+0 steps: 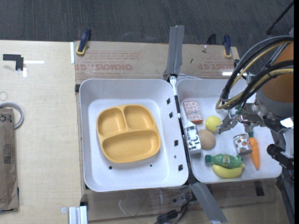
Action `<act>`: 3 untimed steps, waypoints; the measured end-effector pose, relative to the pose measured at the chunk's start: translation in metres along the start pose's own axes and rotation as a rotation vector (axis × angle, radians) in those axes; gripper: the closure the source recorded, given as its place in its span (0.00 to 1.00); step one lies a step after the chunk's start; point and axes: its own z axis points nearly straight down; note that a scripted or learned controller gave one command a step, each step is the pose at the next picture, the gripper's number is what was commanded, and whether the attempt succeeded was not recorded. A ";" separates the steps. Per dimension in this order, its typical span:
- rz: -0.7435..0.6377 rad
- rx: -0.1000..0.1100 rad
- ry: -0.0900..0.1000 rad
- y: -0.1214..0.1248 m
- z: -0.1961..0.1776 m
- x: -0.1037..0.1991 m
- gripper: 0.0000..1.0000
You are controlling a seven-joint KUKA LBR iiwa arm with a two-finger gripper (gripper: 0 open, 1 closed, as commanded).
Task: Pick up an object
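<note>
You are looking at the approach step: the gripper [227, 123] is hanging low in the right bin [205, 171], just beside the yellow lemon [213, 122], and nothing is sitting between its fingers, so no object is being carried yet. The fingers are appearing a little spread, with a narrow gap, though they are small and dark in this view. The lemon is lying near the middle of the right bin, below the red and white box [192, 111] and above the round brown ball [207, 139]. Other candidates are waiting close by: the small can [241, 143], the carrot [254, 153], the green bottle [225, 160] and the banana [228, 171]. The left bin [88, 125] is holding the yellow divided plate [128, 133]. I am judging that the next move is asking you to centre the fingers over the lemon, lower them around it, then close and lift
</note>
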 end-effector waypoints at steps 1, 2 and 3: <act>0.059 -0.002 0.000 0.054 0.107 -0.025 0.00; -0.046 -0.003 0.000 0.119 0.122 -0.034 0.00; -0.045 -0.003 -0.002 0.120 0.114 -0.035 1.00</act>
